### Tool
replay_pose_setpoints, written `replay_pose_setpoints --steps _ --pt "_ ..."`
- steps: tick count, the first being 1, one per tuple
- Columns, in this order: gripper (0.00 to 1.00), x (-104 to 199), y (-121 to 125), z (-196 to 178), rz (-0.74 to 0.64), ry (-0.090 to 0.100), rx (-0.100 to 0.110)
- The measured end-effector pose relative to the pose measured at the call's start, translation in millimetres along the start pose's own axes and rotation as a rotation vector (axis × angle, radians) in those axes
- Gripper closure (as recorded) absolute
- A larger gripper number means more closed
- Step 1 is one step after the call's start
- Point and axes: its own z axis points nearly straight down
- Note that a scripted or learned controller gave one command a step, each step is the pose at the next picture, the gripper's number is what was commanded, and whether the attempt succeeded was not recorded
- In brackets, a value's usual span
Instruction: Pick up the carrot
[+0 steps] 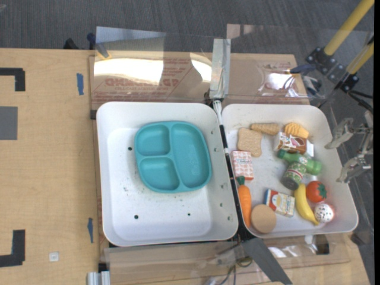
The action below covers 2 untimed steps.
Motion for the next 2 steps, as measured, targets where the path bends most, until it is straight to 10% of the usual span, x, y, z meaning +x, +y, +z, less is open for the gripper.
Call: replay_pose_setpoints --steps 1,2 --pt "0.0 42 -4 126 -0.043 0.009 -0.004" --pt "1.0 36 -2 111 -0.048 -0.006 0.001"
